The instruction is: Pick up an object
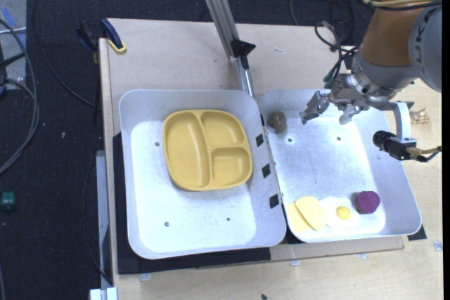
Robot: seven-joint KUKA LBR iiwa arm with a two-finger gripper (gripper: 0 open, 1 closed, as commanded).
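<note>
**Gripper open over right bin, nothing held**

Candidate objects, all in the right bin [394,186], four total:
- 1 small brown rounded object [277,122], dull, roughly egg-shaped. Sits at the bin's far left corner, just beside the wall shared with the left bin.
- 1 pale yellow flat piece [309,212], soft-edged wedge shape, near the bin's front edge, left of centre.
- 1 small yellow ball [343,212], bright, just right of the flat piece. Cannot tell if they touch.
- 1 purple lumpy object [366,201], dark magenta, near the front right, close beside the yellow ball but apart from it.

The three front items form a row along the near wall; the brown one is well apart from them at the far end.

Left bin [140,172]: 1 yellow divided plate [208,149], three compartments, sitting towards the far half.

Bins: 2, white, shallow, side by side on the bench [169,53].

Gripper [329,110]: fingers spread wide, nothing between them. It is above the far part of the right bin, right of the brown object and apart from it. Arm [397,24] comes in from the right, orange band above the wrist.
</note>
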